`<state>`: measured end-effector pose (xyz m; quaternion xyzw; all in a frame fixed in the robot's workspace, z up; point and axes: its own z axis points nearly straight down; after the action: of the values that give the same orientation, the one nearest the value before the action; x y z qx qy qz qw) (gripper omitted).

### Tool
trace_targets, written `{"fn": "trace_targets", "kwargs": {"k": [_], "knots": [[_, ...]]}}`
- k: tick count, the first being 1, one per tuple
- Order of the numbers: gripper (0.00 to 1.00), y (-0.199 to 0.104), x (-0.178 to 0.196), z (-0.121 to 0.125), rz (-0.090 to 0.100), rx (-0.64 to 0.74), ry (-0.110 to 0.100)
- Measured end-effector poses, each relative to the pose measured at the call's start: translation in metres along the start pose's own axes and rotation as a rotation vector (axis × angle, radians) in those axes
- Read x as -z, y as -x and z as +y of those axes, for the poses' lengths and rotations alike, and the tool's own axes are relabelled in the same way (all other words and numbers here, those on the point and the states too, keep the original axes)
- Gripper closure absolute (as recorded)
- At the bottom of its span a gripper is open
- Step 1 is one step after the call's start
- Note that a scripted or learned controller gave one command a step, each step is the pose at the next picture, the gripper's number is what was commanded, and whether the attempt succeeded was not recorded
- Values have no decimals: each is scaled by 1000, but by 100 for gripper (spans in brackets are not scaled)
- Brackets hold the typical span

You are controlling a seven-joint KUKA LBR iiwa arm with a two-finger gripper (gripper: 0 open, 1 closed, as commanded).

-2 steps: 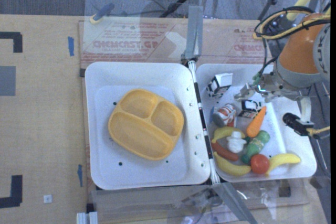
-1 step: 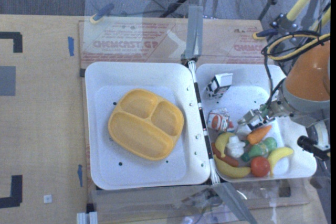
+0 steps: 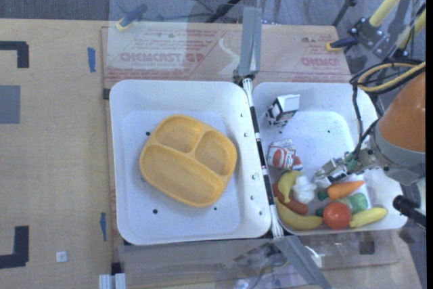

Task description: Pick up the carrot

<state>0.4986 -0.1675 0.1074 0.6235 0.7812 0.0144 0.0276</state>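
Crowded into the near corner of the right-hand shallow white plastic bin [image 3: 298,122]: the small orange plastic carrot with a green stub [image 3: 346,189], lying roughly flat and pointing left-to-right, touching or nearly touching the round red toy tomato [image 3: 336,214] just below it and the green toy piece [image 3: 358,202] beside it. Packed this tight, probably because loose toys slide toward the low front wall. Just beside the carrot's upper left end, the metal two-finger gripper [image 3: 336,166], reaching in from the right under the grey arm with its orange band [image 3: 409,125], angled down toward the pile as if lining up on the carrot. Nothing visibly between the fingers; whether spread or closed, impossible to tell, since the tips blur into the white toy [image 3: 304,189] and the bin floor. Curved yellow toy banana [image 3: 295,213] and a second yellow piece [image 3: 369,216] fringing the heap; red-and-white packet [image 3: 283,156] and small white-and-black carton [image 3: 282,109] farther back, well apart from the carrot. Left bin [image 3: 128,145] bearing the yellow three-compartment plastic tray [image 3: 189,159], sitting askew. Arm cut off at the right; wrist partly hiding the bin's right wall
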Motion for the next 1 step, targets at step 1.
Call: {"fn": "trace_targets", "kwargs": {"k": [1], "knots": [[0, -21, 40, -12, 12, -422, -60]]}}
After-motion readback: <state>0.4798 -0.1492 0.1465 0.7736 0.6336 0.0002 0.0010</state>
